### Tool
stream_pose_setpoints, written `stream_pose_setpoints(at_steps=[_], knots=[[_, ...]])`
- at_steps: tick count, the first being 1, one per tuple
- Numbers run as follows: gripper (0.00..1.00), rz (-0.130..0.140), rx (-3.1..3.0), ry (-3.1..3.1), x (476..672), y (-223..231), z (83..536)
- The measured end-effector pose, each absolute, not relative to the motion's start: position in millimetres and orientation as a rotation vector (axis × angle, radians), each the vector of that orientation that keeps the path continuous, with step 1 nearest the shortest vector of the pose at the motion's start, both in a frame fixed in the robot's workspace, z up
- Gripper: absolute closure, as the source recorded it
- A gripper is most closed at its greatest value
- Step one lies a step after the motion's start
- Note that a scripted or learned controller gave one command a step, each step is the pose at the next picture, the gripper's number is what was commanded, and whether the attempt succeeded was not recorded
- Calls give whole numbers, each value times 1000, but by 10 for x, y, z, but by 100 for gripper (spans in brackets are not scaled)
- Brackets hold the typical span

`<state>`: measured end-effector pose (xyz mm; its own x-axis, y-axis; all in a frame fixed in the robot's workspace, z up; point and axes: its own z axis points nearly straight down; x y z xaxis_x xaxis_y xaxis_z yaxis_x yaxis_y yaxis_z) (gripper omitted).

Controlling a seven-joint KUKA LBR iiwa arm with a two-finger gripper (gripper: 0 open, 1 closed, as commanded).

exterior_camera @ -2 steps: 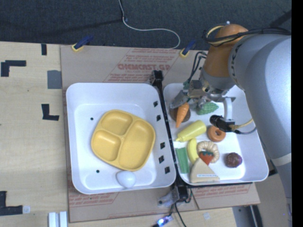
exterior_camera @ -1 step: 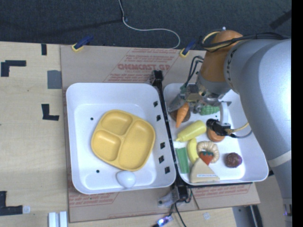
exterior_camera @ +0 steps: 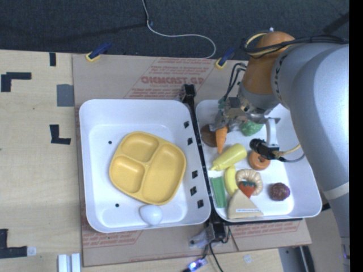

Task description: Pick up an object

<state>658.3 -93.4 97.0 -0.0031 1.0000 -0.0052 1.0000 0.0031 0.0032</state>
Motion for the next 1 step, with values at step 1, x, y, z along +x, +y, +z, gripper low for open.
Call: stream_pose_setpoints(at_steps=[1], knots=[[100,4,2219,2219,6531,-960,1580]])
